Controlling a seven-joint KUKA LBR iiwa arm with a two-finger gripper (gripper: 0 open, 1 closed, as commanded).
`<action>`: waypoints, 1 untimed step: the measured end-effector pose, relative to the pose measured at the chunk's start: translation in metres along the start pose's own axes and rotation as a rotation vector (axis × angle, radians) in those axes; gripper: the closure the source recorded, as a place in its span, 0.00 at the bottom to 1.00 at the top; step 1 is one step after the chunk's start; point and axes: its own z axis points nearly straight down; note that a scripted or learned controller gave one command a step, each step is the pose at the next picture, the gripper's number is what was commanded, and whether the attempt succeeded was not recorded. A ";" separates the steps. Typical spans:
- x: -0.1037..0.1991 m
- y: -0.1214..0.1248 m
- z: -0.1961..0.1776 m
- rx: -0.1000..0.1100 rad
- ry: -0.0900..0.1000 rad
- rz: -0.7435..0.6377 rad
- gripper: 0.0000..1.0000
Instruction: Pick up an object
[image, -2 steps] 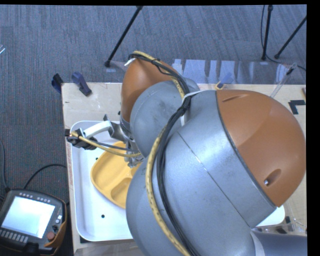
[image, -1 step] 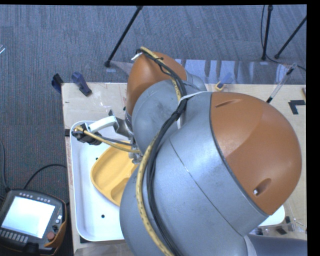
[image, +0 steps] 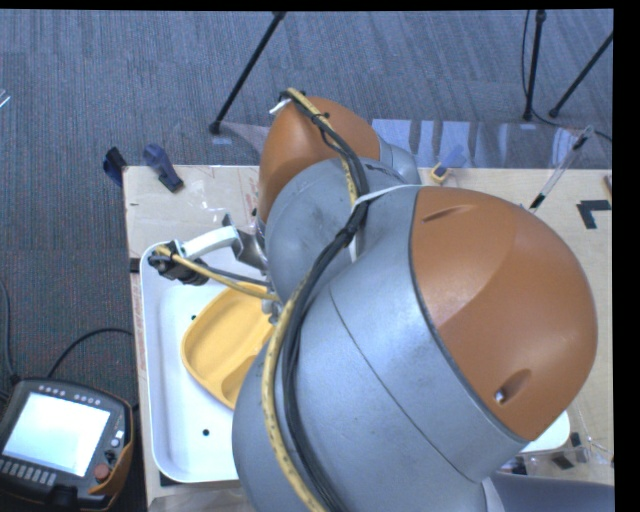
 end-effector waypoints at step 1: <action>-0.014 -0.053 0.077 0.000 0.007 -0.016 1.00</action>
